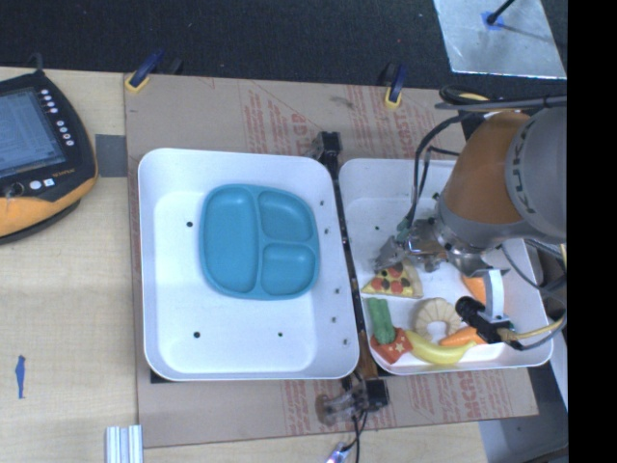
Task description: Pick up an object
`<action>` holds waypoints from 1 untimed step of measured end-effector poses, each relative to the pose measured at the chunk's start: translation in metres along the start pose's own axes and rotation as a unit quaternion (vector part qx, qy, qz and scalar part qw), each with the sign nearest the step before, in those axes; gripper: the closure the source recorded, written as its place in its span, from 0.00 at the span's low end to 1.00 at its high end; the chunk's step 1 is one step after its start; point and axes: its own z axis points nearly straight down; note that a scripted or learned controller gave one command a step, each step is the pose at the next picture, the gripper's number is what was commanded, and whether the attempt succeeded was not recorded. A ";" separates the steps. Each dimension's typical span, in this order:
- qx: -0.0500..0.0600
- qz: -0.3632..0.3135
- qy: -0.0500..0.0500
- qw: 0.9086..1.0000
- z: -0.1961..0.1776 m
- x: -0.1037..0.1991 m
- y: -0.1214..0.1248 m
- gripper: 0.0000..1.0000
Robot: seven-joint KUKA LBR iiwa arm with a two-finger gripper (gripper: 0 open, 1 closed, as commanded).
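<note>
Pizza-slice toy, triangular with red and green toppings [393, 281], lies in the right white bin [366, 186], directly below the gripper [410, 246], long axis left-right; jaw state unreadable.

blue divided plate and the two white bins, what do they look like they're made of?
Blue divided plate: likely moulded plastic; uniform matte colour, rounded compartment ridges, soft sheen. Left white bin and right white bin: probably thin formed plastic; smooth, slightly glossy, rounded corners, small dark holes in the left bin's floor. Coated metal can't be ruled out.
</note>
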 end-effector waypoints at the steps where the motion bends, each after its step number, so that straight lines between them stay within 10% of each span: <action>1: 0.000 -0.001 0.000 1.000 0.000 -0.006 -0.058 0.00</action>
